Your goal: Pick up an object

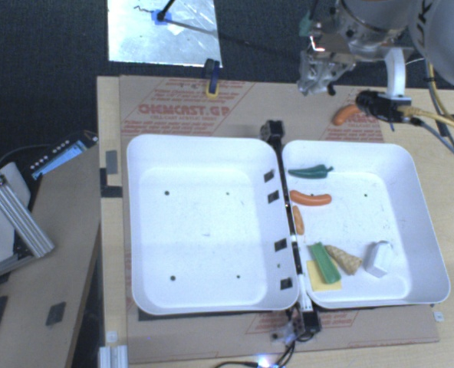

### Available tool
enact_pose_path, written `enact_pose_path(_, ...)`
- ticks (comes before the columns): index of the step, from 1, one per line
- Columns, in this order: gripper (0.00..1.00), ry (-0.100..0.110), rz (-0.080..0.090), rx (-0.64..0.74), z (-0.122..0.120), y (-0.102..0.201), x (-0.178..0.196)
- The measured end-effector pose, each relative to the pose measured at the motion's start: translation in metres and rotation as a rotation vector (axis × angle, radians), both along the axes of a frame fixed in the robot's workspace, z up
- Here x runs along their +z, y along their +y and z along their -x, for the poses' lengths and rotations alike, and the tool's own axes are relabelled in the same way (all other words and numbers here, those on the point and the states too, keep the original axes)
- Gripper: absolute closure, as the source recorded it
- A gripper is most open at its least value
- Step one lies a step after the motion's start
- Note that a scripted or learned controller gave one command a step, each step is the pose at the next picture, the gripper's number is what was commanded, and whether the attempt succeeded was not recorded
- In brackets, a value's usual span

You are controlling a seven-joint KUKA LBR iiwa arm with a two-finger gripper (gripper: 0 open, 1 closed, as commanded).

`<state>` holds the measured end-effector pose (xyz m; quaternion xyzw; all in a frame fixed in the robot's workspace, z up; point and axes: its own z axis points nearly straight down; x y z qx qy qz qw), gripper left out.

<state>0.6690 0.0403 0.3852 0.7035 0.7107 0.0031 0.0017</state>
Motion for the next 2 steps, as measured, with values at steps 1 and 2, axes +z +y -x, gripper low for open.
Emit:
enact_pose_path(1,1.00,0.002,-0.001,0.001,0.014,0.081,0.029)
enact_pose_path(2,1.00,0.003,-0.001,-0.001,0.029,0.132,0.044)
